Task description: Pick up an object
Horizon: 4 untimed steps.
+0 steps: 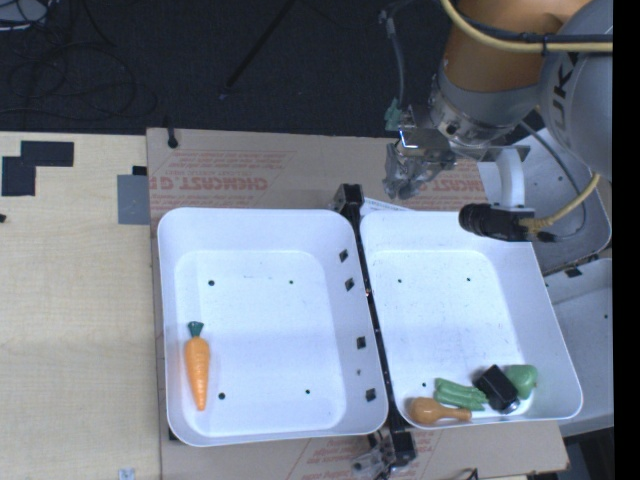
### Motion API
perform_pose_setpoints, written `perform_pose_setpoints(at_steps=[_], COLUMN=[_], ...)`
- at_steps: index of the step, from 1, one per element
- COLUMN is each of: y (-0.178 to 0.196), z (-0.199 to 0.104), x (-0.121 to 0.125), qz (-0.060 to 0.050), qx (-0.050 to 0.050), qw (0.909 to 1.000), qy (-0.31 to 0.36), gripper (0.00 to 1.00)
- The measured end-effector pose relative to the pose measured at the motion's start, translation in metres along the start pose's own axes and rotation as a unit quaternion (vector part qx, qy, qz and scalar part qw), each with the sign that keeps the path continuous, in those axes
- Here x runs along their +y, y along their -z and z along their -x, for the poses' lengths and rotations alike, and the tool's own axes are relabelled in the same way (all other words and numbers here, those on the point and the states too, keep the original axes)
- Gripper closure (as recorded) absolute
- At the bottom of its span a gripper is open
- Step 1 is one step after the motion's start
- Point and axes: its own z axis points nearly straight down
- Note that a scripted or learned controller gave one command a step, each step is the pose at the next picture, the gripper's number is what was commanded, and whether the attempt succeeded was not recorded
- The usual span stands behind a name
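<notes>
An orange carrot (197,367) with a green top lies in the left bin (250,238), near its front left corner. In the right bin (455,268), at the front right corner, sit a green pod (459,394), a black block (496,387), a green piece (522,376) and a tan gourd-shaped piece (438,411), bunched together. My gripper (405,180) hangs above the cardboard behind the right bin's back left corner, well away from all objects. Nothing shows between its fingers.
The two white bins stand side by side on brown cardboard (260,173), joined by a black divider strip (362,308). A wooden bench top (70,298) spreads to the left. The arm's grey body and a black part (495,221) overhang the right bin's back right.
</notes>
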Motion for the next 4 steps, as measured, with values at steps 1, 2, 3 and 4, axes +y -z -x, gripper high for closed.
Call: perform_pose_setpoints(at_steps=[1,2,3,4], y=[0.192,0.184,0.052,-0.105], z=[0.002,-0.102,-0.053,-0.100], x=[-0.020,0.022,0.020,0.018], qz=[0.008,-0.001,-0.009,-0.010], qx=[0.000,0.000,-0.002,-0.002], qw=[1.0000,1.0000,0.9999,0.9999], qy=[-0.001,0.002,-0.005,-0.001], gripper=[1.00,1.00,1.00,1.00])
